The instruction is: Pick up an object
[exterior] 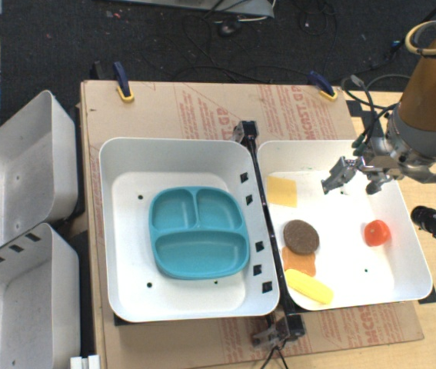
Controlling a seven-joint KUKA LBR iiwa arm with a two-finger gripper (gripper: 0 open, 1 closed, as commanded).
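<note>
Gripper waits over the right bin, nothing picked yet.

The gripper [354,174], fingers spread and holding nothing, hangs in the upper right of the frame above the right bin [410,229], probably to choose a target. Below lie a red ball [377,233], brown disc [301,237], yellow square [282,191] and yellow piece [309,287]; the teal tray [199,233] fills the left bin [125,206].
</note>
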